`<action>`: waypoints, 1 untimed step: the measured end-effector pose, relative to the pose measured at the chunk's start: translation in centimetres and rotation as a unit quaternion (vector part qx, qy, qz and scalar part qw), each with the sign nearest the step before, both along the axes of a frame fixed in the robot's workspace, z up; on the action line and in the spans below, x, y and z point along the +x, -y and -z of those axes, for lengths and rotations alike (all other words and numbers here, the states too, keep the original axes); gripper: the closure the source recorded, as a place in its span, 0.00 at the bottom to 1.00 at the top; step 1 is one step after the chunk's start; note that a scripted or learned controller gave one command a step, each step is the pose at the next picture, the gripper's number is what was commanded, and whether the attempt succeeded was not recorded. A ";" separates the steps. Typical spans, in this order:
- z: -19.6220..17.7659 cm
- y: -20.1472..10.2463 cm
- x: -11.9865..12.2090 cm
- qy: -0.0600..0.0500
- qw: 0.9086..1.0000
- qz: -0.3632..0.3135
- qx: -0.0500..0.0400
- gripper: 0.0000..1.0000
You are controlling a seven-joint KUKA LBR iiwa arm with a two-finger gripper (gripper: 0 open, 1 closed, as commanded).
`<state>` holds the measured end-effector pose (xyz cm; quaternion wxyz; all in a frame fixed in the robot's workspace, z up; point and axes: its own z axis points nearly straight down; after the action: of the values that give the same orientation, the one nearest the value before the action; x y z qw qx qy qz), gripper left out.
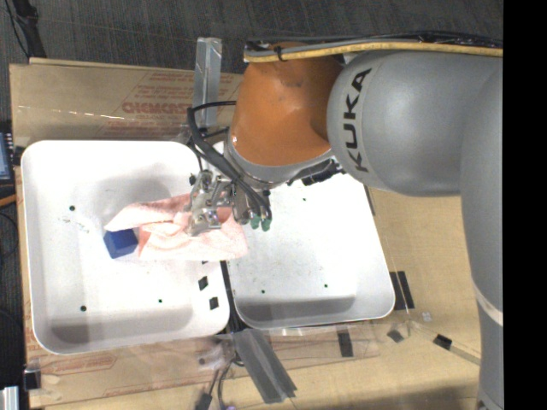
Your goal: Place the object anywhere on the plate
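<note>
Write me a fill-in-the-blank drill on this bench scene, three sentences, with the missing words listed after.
1. The small cube lying in the left bin is ____ in colour.
2. The pink cloth lies mostly in the ____ bin, with one edge draped over the divide toward the other.
3. The gripper hangs over the cloth's ____ end, as the camera sees it.

Missing words: blue; left; right
</note>
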<state>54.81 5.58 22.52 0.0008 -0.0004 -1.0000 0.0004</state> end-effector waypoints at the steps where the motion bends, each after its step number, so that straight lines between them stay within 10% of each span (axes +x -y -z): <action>1: 0.1 -4.9 -1.4 -0.001 1.000 -0.003 0.000 1.00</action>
<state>53.38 10.48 22.41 0.0020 0.0021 -1.0000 0.0008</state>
